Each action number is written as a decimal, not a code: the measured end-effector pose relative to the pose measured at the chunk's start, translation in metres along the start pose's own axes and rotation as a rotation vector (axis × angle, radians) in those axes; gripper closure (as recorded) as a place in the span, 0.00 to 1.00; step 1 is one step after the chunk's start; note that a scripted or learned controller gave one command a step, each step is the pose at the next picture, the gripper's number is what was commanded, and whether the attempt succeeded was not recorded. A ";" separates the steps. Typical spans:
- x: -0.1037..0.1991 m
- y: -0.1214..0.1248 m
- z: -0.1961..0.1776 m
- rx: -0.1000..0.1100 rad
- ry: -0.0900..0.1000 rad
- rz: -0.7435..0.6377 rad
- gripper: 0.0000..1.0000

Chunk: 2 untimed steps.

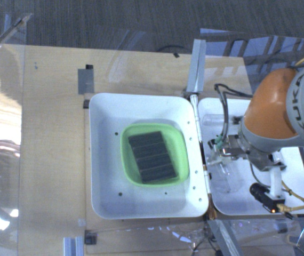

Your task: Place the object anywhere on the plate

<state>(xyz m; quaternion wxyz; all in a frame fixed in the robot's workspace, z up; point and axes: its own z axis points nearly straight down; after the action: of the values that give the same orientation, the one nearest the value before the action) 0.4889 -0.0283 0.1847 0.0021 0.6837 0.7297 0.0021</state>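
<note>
Dark ribbed block (152,156) lies flat on the green plate (128,143), inside the left bin (104,159), skewed a little to the plate's edges and well within its rim. Judged from this, the placing looks done. Arm (280,111) hangs over the right bin (301,196); the gripper (218,151) is hidden under wrist and cables, so open or closed — cannot tell. To finish well: lift straight up, clear of the bin wall between, no sweep leftward over the plate.

Count: two bins, one plate, one block, one arm. Possibly a clear item in the right bin; too faint.
</note>
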 end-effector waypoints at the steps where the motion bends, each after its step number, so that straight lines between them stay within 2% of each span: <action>1: 0.000 0.000 0.000 0.000 0.000 0.001 0.00; 2: 0.035 0.053 0.000 0.000 0.000 0.032 0.00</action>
<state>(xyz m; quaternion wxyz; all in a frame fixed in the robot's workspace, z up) 0.5398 0.0105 0.1851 0.0020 0.6954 0.7187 0.0024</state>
